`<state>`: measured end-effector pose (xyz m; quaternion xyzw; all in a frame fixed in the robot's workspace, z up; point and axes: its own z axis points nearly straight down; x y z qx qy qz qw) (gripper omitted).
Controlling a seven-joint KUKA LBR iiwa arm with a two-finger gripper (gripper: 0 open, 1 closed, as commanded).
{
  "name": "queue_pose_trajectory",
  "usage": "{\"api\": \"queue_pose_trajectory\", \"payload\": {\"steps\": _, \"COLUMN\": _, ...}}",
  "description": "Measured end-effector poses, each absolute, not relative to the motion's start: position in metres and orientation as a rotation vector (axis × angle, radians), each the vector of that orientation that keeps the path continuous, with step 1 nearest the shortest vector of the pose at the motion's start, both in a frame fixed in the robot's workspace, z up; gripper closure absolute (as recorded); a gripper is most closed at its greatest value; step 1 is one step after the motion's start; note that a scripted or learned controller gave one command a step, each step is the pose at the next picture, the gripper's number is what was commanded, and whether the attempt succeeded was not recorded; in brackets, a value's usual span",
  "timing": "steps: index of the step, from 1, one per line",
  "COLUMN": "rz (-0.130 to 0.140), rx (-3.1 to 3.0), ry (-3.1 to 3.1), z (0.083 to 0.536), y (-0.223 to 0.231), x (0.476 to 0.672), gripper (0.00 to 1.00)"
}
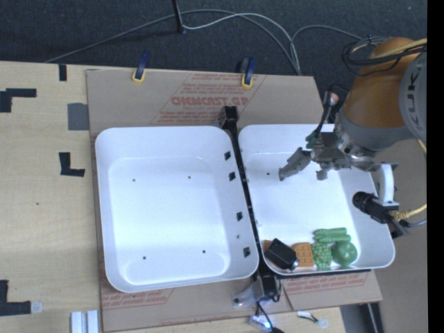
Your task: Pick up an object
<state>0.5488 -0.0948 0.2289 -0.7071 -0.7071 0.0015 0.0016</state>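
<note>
Nearest the camera, along the front wall of the right bin (361, 259), lies a small cluster: a black block (281, 254) against the divider, an orange biscuit-like piece (302, 254) just beside it, then green toys (334, 246) bunched together toward the corner. Any of these would do as the object to pick up. The left bin (166, 207) sits alongside, on cardboard over the tabletop. My gripper (306, 166) hangs over the middle of the right bin, well apart from that cluster and nearer the back wall. Its fingers (292, 165) are spread wide, one reaching toward the divider, and nothing sits between them. I judge this to be the approach step: no grasp is made, and I am not yet above anything worth closing on. The next move calls for carrying the gripper toward the front wall, lining the spread fingers over one piece, and descending. The crowding there looks awkward; the black block, at the cluster's end, seems the easiest to take without snagging a neighbour or the wall.
</note>
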Motion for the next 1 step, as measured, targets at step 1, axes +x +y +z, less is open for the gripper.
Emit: {"api": "queue_pose_trajectory", "payload": {"steps": 1, "rz": 0.006, "rx": -2.218, "ry": -2.219, "z": 0.1671, "y": -0.0952, "x": 0.5429, "gripper": 0.0}}
